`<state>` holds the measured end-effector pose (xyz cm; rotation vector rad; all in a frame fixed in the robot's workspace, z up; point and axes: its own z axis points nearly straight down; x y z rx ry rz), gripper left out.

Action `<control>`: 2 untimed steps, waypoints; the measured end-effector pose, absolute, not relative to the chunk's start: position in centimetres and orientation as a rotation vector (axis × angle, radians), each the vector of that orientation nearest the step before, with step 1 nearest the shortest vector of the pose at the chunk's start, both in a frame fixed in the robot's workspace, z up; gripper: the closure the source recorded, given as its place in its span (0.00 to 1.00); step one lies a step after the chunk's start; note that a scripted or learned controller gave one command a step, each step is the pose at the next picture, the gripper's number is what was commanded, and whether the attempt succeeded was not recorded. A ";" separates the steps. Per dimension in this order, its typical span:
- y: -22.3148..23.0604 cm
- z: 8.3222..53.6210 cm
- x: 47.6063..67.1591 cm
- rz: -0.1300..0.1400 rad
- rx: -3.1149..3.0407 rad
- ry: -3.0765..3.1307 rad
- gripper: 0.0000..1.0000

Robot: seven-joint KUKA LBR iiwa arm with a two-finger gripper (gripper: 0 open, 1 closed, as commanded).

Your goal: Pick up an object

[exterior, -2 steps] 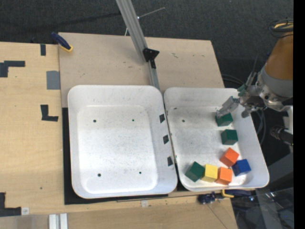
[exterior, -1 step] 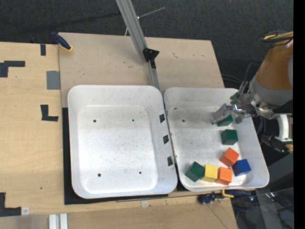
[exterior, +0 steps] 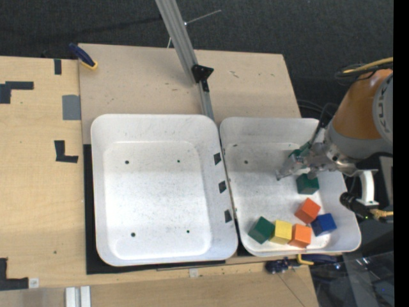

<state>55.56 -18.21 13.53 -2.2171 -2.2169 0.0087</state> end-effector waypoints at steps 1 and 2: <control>-18.1 14.9 55.8 0.002 -2.218 -2.222 1.00; -18.2 21.2 55.9 -0.004 -2.224 -2.227 1.00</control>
